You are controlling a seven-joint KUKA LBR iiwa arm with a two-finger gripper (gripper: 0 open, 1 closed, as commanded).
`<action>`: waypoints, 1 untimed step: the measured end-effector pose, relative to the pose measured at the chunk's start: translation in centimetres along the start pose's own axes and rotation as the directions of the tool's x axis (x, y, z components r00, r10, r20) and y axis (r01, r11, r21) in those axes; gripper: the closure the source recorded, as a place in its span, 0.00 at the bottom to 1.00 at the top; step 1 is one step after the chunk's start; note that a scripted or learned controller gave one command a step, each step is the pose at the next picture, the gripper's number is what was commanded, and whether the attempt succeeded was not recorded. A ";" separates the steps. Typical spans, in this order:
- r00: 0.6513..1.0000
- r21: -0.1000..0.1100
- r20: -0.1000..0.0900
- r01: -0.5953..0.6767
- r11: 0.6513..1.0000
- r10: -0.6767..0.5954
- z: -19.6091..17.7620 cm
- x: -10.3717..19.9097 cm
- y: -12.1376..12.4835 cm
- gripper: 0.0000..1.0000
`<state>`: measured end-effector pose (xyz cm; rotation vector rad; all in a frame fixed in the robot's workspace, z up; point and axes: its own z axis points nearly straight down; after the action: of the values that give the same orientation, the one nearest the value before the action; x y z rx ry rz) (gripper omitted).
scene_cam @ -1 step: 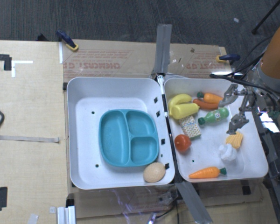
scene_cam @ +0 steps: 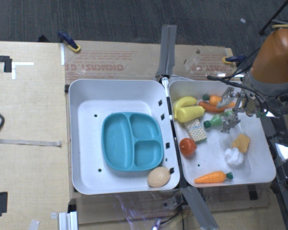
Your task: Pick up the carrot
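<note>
The carrot (scene_cam: 211,177), orange with a green top, lies flat along the front wall of the right bin (scene_cam: 259,176). My gripper (scene_cam: 231,119) hangs over the back right part of that bin, well behind the carrot and apart from it. It is just right of a small green bottle (scene_cam: 213,122) and close to a second orange-red vegetable (scene_cam: 212,107). Nothing shows in its grasp.
The right bin also holds a banana (scene_cam: 185,102), a yellow piece (scene_cam: 189,113), a cracker (scene_cam: 196,130), a tomato (scene_cam: 187,146), a yellow wedge (scene_cam: 241,142) and a white lump (scene_cam: 234,156). The left bin (scene_cam: 81,138) holds a teal divided plate (scene_cam: 133,141) and an egg (scene_cam: 158,177).
</note>
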<state>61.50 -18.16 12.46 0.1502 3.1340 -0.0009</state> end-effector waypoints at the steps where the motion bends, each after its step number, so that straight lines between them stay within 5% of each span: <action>1: 1.000 0.001 0.005 -0.017 1.000 0.017 1.9 -4.5 -3.1 0.00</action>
<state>65.71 -21.66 10.60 0.1759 3.1278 -0.0028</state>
